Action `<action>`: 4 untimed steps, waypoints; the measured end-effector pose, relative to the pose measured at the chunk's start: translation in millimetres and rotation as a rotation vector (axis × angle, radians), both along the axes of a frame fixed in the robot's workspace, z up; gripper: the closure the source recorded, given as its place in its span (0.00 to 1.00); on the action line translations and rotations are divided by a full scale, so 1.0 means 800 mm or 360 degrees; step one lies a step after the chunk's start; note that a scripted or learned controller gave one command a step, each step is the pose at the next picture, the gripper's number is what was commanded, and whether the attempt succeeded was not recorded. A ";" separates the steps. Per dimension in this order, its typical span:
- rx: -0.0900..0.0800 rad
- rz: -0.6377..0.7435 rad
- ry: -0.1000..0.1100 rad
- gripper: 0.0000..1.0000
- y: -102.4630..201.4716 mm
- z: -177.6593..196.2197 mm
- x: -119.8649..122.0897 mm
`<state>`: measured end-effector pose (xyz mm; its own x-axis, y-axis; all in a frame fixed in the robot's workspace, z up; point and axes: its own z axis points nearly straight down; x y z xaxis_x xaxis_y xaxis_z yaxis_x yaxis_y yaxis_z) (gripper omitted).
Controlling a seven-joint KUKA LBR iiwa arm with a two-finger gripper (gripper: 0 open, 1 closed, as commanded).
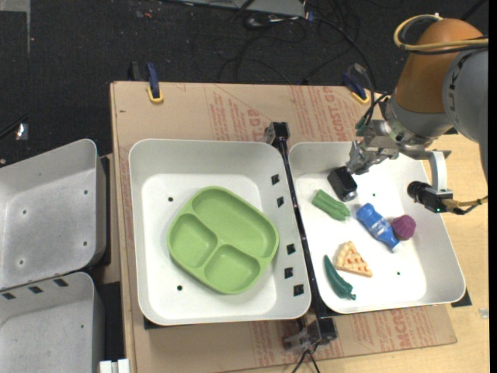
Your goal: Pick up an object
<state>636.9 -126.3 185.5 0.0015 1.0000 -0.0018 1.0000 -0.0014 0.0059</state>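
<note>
One fixed overhead camera, slanted down on both white bins, moderately near.

This is looking like a robot lab or a test room, not a home. A big grey robot arm with an orange band is reaching over a bench. Two white bins are sitting side by side on a brown board, and clamps are holding the board down at its far edge. Black wires are lying all over the dark floor behind it. Toy food, like a pretend waffle slice, is lying in one bin, and a green plastic plate is resting in the other. More white trays are waiting at the side.
</note>
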 end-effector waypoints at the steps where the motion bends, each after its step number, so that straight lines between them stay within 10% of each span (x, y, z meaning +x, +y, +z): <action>1: 0.0000 0.0006 -0.0002 1.00 0.000 0.067 0.002; 4: 0.0005 0.0013 0.0015 1.00 0.186 0.050 -0.108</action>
<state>550.3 22.6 225.7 -0.0066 1.0000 0.0011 1.0000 0.0066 -0.0037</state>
